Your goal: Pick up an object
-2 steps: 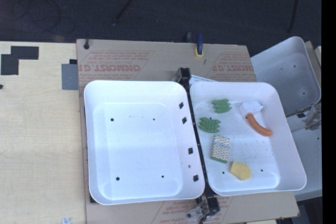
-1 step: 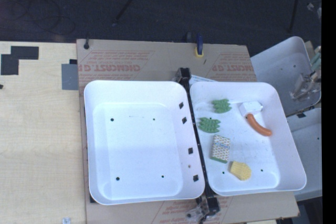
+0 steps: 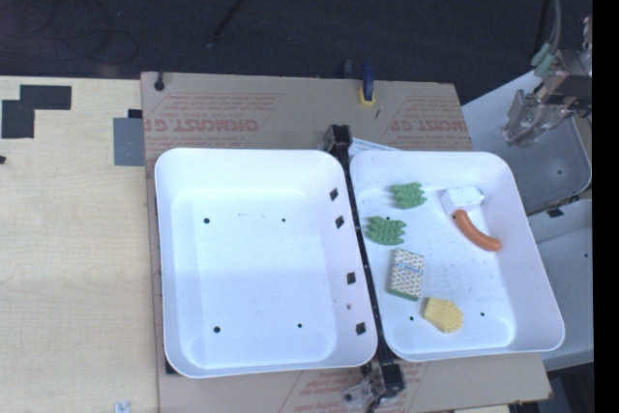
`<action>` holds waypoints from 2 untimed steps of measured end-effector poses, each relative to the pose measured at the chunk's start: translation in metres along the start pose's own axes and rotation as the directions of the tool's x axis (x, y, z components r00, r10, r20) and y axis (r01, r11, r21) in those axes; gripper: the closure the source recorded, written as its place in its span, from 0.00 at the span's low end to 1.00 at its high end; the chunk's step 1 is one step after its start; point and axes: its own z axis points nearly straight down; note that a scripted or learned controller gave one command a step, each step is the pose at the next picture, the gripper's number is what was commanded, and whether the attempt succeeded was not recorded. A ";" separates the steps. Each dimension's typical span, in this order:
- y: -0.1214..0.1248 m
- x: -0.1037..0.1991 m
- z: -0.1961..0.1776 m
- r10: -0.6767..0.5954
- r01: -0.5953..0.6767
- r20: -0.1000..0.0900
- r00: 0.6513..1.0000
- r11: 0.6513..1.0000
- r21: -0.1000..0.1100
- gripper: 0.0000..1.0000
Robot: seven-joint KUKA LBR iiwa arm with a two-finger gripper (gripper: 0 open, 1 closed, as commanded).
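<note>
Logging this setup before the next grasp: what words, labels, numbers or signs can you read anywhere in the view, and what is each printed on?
"CHEMCAST GP", as best I can read it: red print, upside down, repeated along the cardboard sheet behind the bins.
More red print on the same sheet at the near edge: too small and cut off to read.
Checked packet in the right bin: pattern only, no legible text.
Nothing else carries readable text.

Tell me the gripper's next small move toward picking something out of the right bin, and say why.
Probably swing the gripper left and toward the camera, over the right bin, then descend. It hangs outside the bin's far right corner, above everything. The orange-handled tool lies closest and apart from the green pieces, so it looks the easiest first target.
</note>
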 end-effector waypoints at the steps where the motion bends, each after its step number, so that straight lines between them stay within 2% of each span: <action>1: 0.058 0.031 0.004 0.003 -0.003 0.001 1.000 1.000 0.003 1.00; 2: 0.093 0.098 -0.031 -0.001 0.001 -0.001 1.000 1.000 0.001 1.00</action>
